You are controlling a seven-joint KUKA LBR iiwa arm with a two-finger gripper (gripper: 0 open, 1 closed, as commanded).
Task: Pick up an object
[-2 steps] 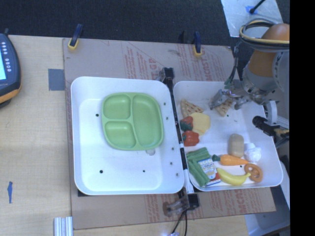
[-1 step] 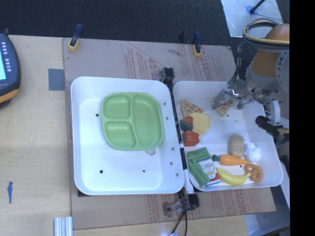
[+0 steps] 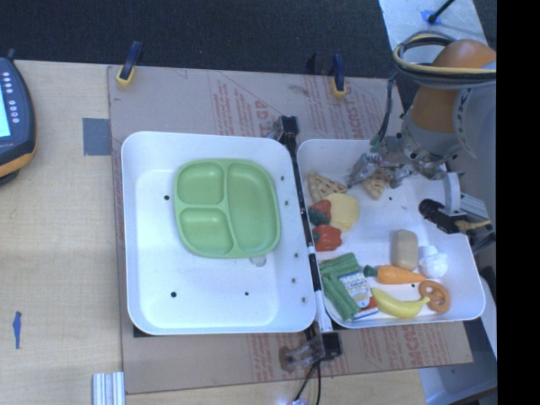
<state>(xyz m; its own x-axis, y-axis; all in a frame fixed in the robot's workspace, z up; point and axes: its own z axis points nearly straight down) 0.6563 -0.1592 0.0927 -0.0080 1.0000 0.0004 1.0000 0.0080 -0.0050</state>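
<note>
Cracker [image 3: 374,184], a tan waffle-patterned piece, lies at the far end of the right bin [image 3: 472,306], up from the yellow block [image 3: 343,209]. My gripper [image 3: 377,169] hangs right over it, positioned for a grab. I cannot tell how its tips stand; my wrist blocks them, and whether they touch the cracker stays unclear.

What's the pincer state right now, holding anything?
Pincer: low over the right bin's far end, at a tan waffle-like piece; open or shut cannot be told, and no grasp is confirmed.
</note>
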